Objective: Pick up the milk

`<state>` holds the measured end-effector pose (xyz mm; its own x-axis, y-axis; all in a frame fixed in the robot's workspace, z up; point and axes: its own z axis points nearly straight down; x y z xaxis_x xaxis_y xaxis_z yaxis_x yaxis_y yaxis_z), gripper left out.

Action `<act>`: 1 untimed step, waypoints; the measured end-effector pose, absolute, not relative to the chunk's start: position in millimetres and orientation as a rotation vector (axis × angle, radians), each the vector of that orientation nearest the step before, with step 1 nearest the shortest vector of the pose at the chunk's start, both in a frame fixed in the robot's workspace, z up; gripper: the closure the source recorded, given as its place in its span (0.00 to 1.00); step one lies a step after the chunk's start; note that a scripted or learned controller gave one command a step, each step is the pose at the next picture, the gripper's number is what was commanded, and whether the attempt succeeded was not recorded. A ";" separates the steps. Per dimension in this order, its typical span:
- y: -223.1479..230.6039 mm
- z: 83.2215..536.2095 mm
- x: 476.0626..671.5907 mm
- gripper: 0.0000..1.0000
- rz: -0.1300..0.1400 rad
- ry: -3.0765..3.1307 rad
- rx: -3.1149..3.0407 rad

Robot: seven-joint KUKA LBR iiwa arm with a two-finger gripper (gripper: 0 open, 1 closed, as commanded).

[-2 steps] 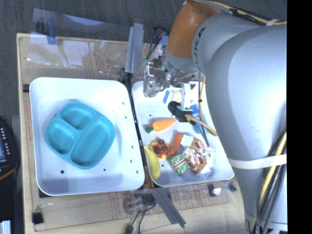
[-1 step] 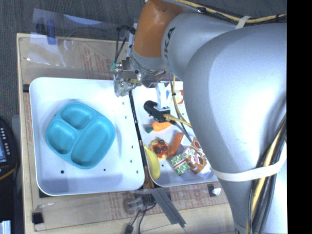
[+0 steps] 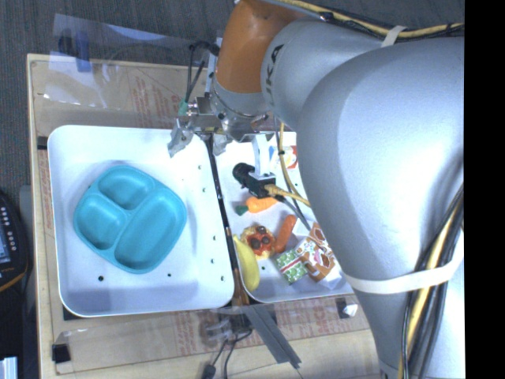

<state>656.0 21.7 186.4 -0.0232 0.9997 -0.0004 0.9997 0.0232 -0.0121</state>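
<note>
While the grey arm with its orange band (image 3: 241, 50) reached in from the right, its end effector (image 3: 198, 135) hung over the far end of the rim where the two shallow white bins met. Whether it was wide or narrow could not be told from this slant, and nothing could be seen held in it.

What looked like the milk, a white carton with blue print (image 3: 266, 153), stood at the far end of the right white bin (image 3: 260, 294), just beside the end effector and partly hidden under the arm. Nearer the camera in that bin lay a black, knobby object (image 3: 251, 178), then an orange toy carrot (image 3: 260, 205), a red-orange sausage-shaped piece (image 3: 286, 229) and a small round red and yellow item (image 3: 258, 239). A yellow toy banana (image 3: 248, 264) lay along the bin's left wall, with a green, white and red box (image 3: 293, 265) and a brown patterned piece (image 3: 319, 259) beside it.

A turquoise three-compartment plastic plate (image 3: 130, 218) sat alone in the left white bin (image 3: 79, 144). Both bins rested on the pale tabletop (image 3: 110, 93).
</note>
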 end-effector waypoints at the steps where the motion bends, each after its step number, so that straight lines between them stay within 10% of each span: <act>1: 63.0 187.5 575.6 0.00 0.012 -2.582 -1.776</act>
<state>575.6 63.0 187.5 -0.3575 0.9339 0.0023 0.9339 0.3575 -0.0105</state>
